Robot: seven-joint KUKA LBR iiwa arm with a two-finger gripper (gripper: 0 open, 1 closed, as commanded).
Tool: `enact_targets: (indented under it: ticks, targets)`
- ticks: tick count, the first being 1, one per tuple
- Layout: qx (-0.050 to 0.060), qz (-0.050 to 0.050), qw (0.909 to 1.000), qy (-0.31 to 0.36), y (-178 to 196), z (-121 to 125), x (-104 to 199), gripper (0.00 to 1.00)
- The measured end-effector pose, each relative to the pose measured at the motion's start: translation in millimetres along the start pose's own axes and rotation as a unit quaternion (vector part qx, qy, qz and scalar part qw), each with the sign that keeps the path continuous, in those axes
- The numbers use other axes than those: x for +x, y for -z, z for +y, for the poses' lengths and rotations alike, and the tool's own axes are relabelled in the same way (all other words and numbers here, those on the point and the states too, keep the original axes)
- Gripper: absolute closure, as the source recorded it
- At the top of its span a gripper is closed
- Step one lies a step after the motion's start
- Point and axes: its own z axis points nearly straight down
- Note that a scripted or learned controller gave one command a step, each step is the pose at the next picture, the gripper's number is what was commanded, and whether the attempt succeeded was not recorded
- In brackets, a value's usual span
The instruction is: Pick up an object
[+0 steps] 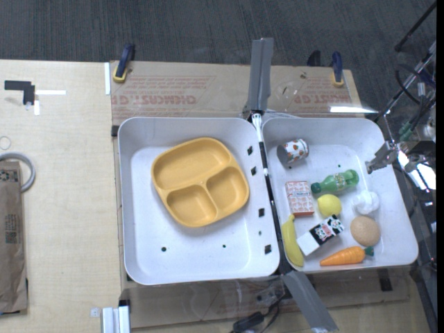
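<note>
The worktop [55, 186] carries two white bins side by side. The left bin [139, 255] holds a big yellow plate with three parts [200, 181]. The right bin [388, 255] is full of small toys. A banana [291, 245] lies along its left wall. A green bottle [336, 182] lies on its side just above a lemon [329, 205]. An orange carrot [343, 257] sits near the front wall, below a brown egg [365, 230]. A black and white box [322, 233] lies between the banana and the egg. A pink box [299, 197] sits left of the lemon. A small cup [295, 151] lies near the back. The end effector [386, 157] is at the bin's right rim, and I cannot tell how it is set.
</note>
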Motion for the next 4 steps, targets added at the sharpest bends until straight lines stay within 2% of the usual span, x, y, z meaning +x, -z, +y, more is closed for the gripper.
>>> enact_targets:
  ticks: [1, 2, 3, 4]
  targets:
    - [-0.001, -0.001, 0.9990, -0.044, 48, 10, -15, 0.00]
    - [0.000, -0.001, 0.9991, -0.043, 55, 11, -16, 1.00]
    - [0.000, 0.000, 1.0000, -0.005, 7, 2, 54, 1.00]
    - [-0.001, -0.001, 0.9841, -0.178, 92, -16, 115, 1.00]
